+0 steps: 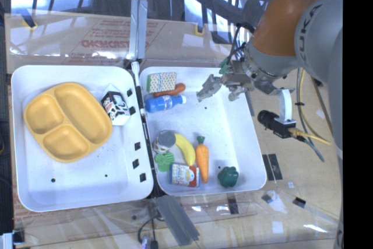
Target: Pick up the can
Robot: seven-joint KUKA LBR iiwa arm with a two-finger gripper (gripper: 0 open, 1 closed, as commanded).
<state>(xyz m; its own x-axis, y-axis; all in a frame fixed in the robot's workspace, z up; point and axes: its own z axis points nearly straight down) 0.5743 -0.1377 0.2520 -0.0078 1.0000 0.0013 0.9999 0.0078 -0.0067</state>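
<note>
The can (165, 140) shows a grey round top and stands near the left wall of the right bin (233, 125), beside a yellow banana (186, 148). My gripper (221, 90) hangs over the upper right part of that bin, well up and to the right of the can. Its fingers (207, 90) are spread open with nothing between them. The grey arm with its orange band reaches in from the right.
Around the can lie a green toy (164, 161), a juice pouch (185, 175), a carrot (201, 157) and a green pepper (228, 176). A blue bottle (165, 103), a sausage (173, 90) and a small box (161, 81) sit higher up. The left bin holds a yellow divided plate (67, 121) and a small carton (116, 106).
</note>
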